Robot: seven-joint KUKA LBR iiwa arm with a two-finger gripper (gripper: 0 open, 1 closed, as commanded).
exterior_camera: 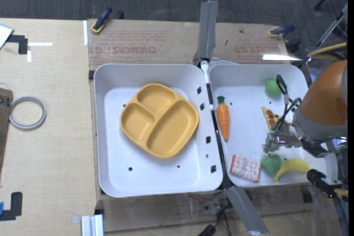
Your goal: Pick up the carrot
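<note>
Approach step: carrot (pixel 222 117) lies untouched at right bin's (pixel 249 75) left wall, gripper (pixel 275 142) well right of it near the banana (pixel 291 167), finger state unclear; next move leftward over carrot.

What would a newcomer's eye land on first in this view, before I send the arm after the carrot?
Probably the yellow divided plate, lying alone in the left bin. Next the orange carrot, lying lengthwise along the left wall of the right bin, green top toward the far side. Then the gripper at that bin's right side, apart from the carrot, above a green toy and a banana.
</note>
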